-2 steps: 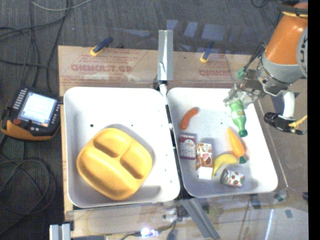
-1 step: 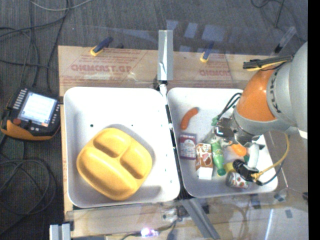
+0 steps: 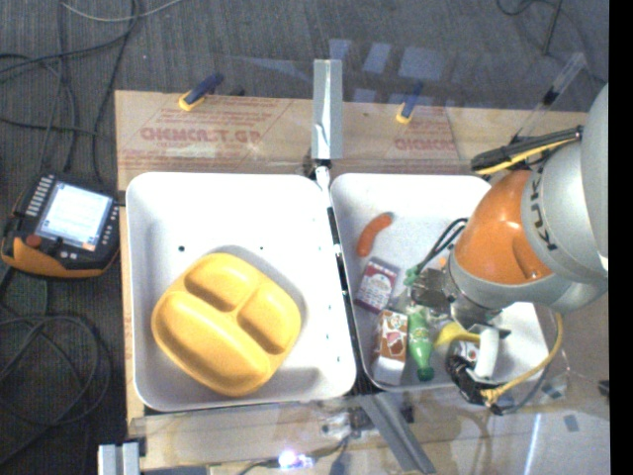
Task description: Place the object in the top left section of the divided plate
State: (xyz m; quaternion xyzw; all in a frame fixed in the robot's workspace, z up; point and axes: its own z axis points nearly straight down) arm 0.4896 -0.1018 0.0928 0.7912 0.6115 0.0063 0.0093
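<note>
Yellow divided plate [image 3: 226, 323] in left bin [image 3: 143, 216]; gripper [image 3: 442, 336], finger state indeterminable, over right-bin clutter at 3 o'clock near green bottle [image 3: 421, 346]; isolate one item before lifting

A cardboard-topped bench [image 3: 247, 132] bears two white bins [image 3: 148, 265] side by side.

Two bins side by side on bench [image 3: 148, 137]. Plate [image 3: 226, 322] in left bin [image 3: 158, 201], toward its near edge, tilted in plane. In right bin [image 3: 435, 191]: sausage [image 3: 375, 232] toward far left; packet [image 3: 377, 286] just nearer; carton [image 3: 393, 337] and bottle [image 3: 420, 339] side by side at near wall, bottle to the right. Banana [image 3: 453, 332] just right of bottle, under arm [image 3: 504, 245]. Pendant [image 3: 61, 226] on floor, left of bench.
</note>
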